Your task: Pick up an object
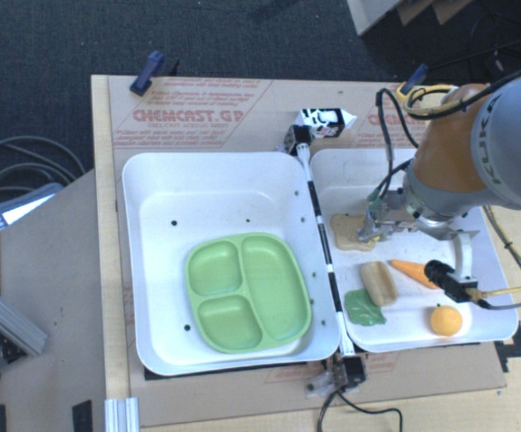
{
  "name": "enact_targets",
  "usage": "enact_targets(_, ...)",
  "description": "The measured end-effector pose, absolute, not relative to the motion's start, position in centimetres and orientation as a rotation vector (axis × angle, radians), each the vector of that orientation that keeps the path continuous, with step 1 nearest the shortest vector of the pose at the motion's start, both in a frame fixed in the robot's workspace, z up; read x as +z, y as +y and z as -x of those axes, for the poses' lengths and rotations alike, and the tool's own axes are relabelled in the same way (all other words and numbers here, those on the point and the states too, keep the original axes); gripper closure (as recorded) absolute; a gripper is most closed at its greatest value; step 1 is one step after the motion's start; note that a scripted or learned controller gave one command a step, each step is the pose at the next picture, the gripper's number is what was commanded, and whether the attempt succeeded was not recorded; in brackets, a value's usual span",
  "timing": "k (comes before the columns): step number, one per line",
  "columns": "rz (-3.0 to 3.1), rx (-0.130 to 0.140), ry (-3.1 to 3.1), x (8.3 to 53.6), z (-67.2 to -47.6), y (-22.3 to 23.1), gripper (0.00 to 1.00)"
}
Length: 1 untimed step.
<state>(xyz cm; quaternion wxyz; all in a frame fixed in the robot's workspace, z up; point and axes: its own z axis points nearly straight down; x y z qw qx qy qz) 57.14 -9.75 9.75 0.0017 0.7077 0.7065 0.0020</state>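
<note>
Here, the end effector touches a tan slice; its opening is indiscernible.

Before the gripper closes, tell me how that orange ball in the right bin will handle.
The orange ball looks round and smooth, so it would probably roll if nudged. It lies near the right bin's front wall, which may stop it. It seems small, likely light.
</note>
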Motion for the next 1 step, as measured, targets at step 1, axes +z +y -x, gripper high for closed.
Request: enact_targets(1, -2.22, 0.002, 2.223, 18.49, -54.66, -3.1, 1.0)
